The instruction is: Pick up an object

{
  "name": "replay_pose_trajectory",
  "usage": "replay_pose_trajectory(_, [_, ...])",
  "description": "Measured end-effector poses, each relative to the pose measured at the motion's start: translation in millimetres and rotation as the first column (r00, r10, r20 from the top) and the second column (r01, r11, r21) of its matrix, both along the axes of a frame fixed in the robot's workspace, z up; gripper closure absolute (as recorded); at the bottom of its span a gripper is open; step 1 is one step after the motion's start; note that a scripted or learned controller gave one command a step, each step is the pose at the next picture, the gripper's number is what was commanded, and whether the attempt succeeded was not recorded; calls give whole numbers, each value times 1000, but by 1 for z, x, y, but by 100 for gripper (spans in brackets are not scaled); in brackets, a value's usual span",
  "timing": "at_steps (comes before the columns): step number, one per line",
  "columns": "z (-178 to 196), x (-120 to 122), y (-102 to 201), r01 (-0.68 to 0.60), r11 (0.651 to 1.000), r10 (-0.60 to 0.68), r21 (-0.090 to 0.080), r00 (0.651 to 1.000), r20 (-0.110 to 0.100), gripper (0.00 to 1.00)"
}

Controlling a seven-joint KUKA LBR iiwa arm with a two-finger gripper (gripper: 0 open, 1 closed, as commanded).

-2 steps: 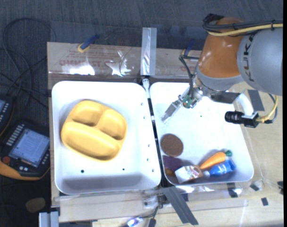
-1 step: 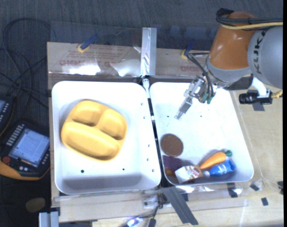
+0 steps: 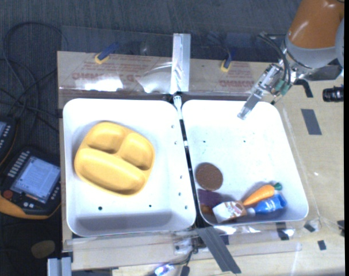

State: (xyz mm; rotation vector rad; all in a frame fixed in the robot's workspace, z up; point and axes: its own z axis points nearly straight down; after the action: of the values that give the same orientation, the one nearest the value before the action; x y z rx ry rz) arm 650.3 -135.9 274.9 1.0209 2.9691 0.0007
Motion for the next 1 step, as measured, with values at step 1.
replay_pose_trajectory(1, [-159, -13, 22, -178, 984, 178, 2, 984, -3, 0])
